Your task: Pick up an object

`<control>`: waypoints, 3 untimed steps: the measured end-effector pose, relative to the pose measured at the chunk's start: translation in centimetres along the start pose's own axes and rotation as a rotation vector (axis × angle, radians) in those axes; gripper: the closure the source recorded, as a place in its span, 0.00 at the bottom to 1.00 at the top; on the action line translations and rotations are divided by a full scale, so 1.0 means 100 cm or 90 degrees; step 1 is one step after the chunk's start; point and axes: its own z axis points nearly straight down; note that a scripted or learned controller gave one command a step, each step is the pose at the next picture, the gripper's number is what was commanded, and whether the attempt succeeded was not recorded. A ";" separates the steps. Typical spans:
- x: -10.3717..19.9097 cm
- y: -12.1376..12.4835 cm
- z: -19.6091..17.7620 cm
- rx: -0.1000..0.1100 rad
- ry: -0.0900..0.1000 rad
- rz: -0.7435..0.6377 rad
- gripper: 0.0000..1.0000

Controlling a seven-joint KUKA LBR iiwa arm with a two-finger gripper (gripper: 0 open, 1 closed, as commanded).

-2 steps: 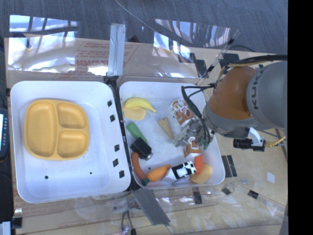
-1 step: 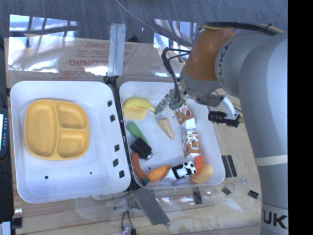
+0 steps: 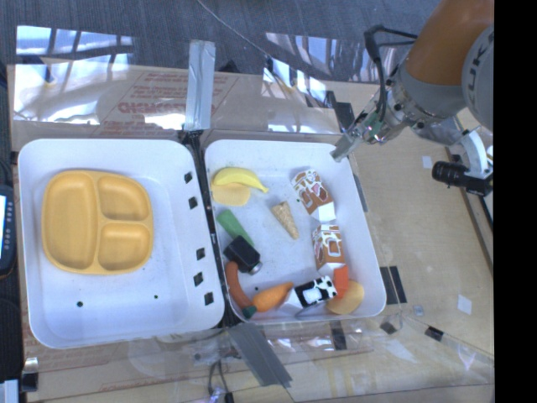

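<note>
Although the gripper (image 3: pixel 346 147) is seen at the upper right corner of the right bin (image 3: pixel 366 250), its fingers are too small and blurred for their spacing to be judged, and nothing is seen between them. Much of the arm (image 3: pixel 440 49) is cut off by the top and right of the view.

No object is touched by the gripper; the nearest, a brown-and-white patterned pack (image 3: pixel 311 191), lies just below and to the left of it inside the bin. A second such pack (image 3: pixel 328 246) is found further down, with a pale cone (image 3: pixel 286 219) between the packs and the banana (image 3: pixel 233 184) (which rests on a yellow slice). A green piece (image 3: pixel 234 224), a black block (image 3: pixel 242 254), a carrot (image 3: pixel 272 297), a black-and-white cow-patterned piece (image 3: pixel 316 292) and a round orange-yellow thing (image 3: pixel 349 296) are crowded along the lower part, some touching.

A yellow divided tray (image 3: pixel 96 222) is held in the left bin (image 3: pixel 50 317). Both bins are carried by the bench (image 3: pixel 428 259).
</note>
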 end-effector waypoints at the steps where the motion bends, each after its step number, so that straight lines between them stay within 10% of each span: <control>1: 0.074 0.047 0.032 0.006 0.006 0.070 1.00; 2: 0.001 -0.017 0.105 0.008 0.006 -0.008 1.00; 3: 0.052 0.022 0.039 0.003 0.003 0.156 1.00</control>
